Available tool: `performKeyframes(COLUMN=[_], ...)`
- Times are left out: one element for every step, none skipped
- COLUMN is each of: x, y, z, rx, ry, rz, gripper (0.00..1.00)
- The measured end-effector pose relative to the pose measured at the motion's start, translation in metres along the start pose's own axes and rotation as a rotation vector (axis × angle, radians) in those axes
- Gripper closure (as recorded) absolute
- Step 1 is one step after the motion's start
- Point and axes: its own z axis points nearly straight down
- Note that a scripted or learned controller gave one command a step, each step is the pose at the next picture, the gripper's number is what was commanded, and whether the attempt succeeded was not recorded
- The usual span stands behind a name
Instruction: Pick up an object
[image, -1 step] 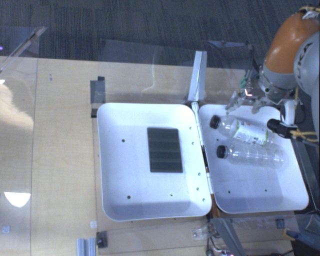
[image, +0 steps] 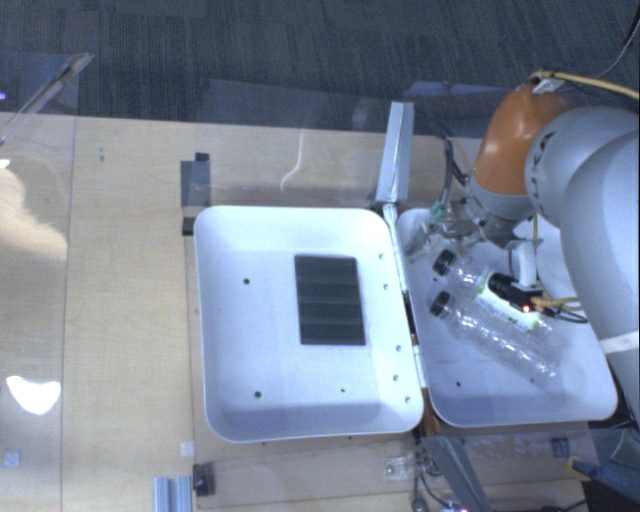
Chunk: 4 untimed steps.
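— Why did the arm (image: 570, 170) hang over the right bin (image: 560, 395)?

— Probably because the clear plastic bottles (image: 495, 320), the likeliest thing to lift, lay there, just under the gripper (image: 455, 222). Whether its fingers were apart or together could not be told.

— And the count?

— Two bins; the left bin (image: 230, 330) held one dark ribbed pad (image: 329, 299). The bottles looked like two.

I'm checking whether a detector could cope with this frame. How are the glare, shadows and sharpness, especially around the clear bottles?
Camera view: soft overall, slightly blurred; the clear plastic bottles in the right bin show mostly as faint highlights against white, so their edges are hard to trace. Bright glare patches on the bench at left. The dark pad in the left bin stands out sharply.
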Motion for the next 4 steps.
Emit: performKeyframes(x=[0.044,-0.001,-0.023,-0.029], y=[0.007,0.0,-0.003,-0.003], z=[-0.101,-0.037,-0.008,-0.016], rx=[-0.006,-0.002,0.0,-0.01], ry=[0.0,0.0,0.011,-0.002], rz=[-0.155,-0.162,-0.17,-0.166], gripper=[0.0,0.0,0.0,1.0])
